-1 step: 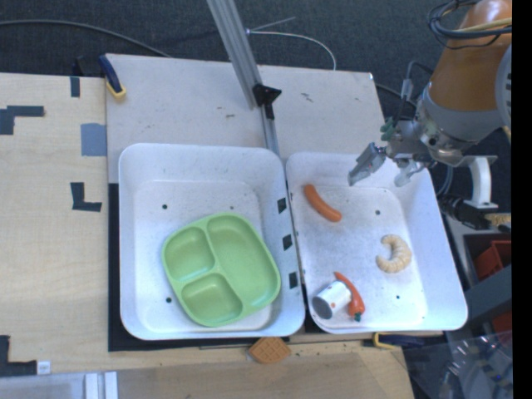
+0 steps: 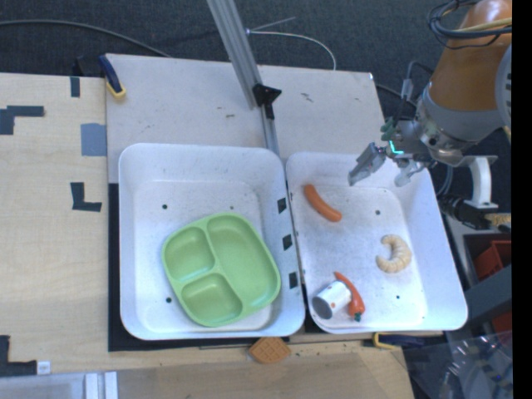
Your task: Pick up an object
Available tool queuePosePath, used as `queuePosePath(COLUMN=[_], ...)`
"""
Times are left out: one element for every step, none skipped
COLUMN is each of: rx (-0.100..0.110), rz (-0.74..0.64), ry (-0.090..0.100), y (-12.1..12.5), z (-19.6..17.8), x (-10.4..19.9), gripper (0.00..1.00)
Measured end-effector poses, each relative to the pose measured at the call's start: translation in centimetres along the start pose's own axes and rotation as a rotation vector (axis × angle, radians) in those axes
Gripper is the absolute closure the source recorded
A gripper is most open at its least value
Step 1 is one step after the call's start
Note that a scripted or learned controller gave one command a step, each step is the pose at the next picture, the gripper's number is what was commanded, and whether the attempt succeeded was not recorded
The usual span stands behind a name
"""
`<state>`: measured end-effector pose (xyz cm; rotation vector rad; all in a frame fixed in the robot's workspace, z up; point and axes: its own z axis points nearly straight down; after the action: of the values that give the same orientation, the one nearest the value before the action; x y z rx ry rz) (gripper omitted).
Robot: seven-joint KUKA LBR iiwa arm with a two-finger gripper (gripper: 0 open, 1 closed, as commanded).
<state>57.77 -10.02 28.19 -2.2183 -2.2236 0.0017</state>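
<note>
Grey metal fingers point(image 2: 366, 166) of the two-finger gripper point(image 2: 384, 169) stand spread apart with nothing between them, poised over the far edge of the right-hand shallow white bin point(image 2: 440, 260); above them the grey arm with its orange band point(image 2: 470, 52) reaches in from the right. Nearest candidate: an orange sausage-shaped toy point(image 2: 322, 203), lying on the bin floor near the gripper, toward the bin's left wall, apart from everything else. Further out: a pale tan croissant-shaped piece point(image 2: 395, 253) near the right wall, and at the near edge a small white cylindrical cup on its side point(image 2: 331, 299) touching a red-orange carrot-like piece point(image 2: 352, 294). Left-hand white bin point(image 2: 133, 223) holds a light green three-compartment plastic tray point(image 2: 219, 268). Judged step: approach, nothing grasped yet, so the task is at its start. Next move likely calls for shifting the open jaws over one isolated item, the sausage being the closest, aligning them across its narrow width, descending to the floor and closing. Risk: the cup and carrot touch, so a grasp there could catch both or slip
</note>
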Motion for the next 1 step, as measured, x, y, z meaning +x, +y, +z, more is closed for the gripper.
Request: queuePosePath(rx=[0.005], rz=[0.002], ry=[0.0], y=[-0.18], z=[4.81], x=[-0.8], gripper=[0.0])
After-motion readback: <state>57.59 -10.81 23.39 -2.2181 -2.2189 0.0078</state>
